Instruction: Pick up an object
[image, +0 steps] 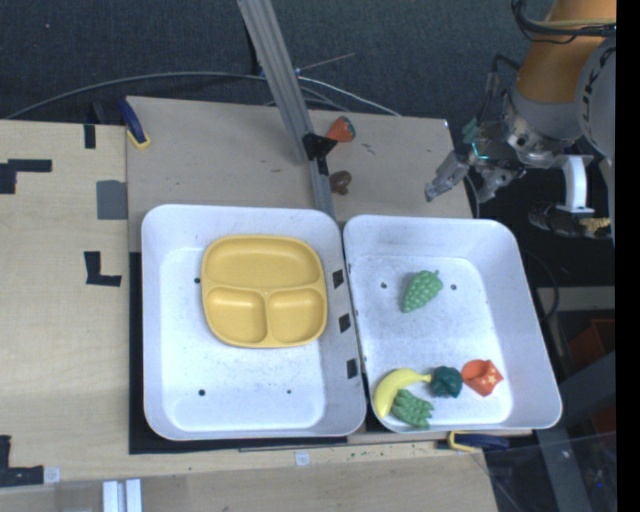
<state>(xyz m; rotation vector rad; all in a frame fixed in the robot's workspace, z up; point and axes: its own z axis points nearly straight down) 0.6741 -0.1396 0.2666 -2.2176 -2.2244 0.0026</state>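
The right bin (520, 300) holds a green bunch of grapes (422, 290) near its middle. Along its near edge lie a yellow banana (393, 385), a light green toy (411, 408), a dark green broccoli-like piece (446, 381) and a red-orange pepper (482, 377). My gripper (464, 184) hangs above the bench just past the far edge of the right bin, well away from the grapes. It is open, with nothing between its fingers.
The left bin (165, 330) carries a yellow divided plate (265, 290). A slanted metal pole (285, 90) rises from behind the bins' junction, with an orange piece (342, 128) and a brown piece (340, 182) beside it. A blue-yellow clamp (135, 125) sits far left.
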